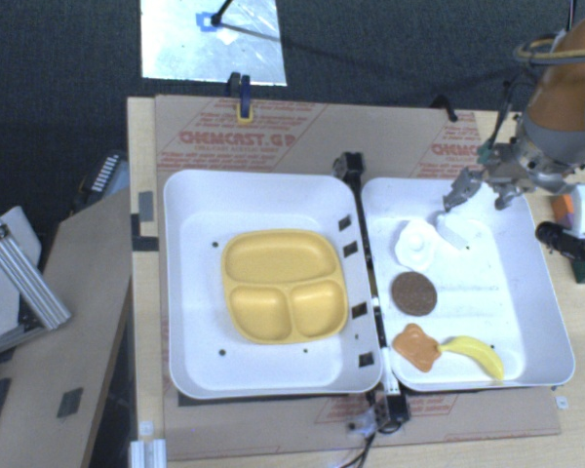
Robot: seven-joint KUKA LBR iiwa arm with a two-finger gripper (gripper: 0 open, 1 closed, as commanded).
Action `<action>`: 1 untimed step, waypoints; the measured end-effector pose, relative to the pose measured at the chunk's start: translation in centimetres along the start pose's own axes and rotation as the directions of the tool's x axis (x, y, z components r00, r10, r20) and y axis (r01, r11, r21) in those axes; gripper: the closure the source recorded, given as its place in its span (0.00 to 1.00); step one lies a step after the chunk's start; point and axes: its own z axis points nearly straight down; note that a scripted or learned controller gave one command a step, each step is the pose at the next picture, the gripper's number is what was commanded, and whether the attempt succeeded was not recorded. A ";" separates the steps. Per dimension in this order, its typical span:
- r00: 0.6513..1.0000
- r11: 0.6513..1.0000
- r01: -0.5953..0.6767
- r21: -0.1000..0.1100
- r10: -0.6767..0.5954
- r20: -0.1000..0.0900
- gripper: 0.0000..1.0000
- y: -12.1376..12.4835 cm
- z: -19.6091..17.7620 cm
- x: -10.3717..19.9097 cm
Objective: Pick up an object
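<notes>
Hand [480, 192] hangs spread and empty over the right bin's [536, 261] far edge; banana [475, 355], cookie [413, 293] lie unpicked.

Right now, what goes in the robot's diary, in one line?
pincer open, holding nothing | above right bin far end | white piece, brown disc, orange piece, banana lying | yellow tray in left bin

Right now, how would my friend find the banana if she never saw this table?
Look at the right white bin, the one without the yellow tray. Go to its near edge, where the banana lies just right of an orange lump. It is the only long, curved, yellow thing there.
</notes>
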 end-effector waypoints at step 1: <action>1.000 1.000 0.002 -0.012 -0.002 0.002 0.00 0.3 -0.8 0.0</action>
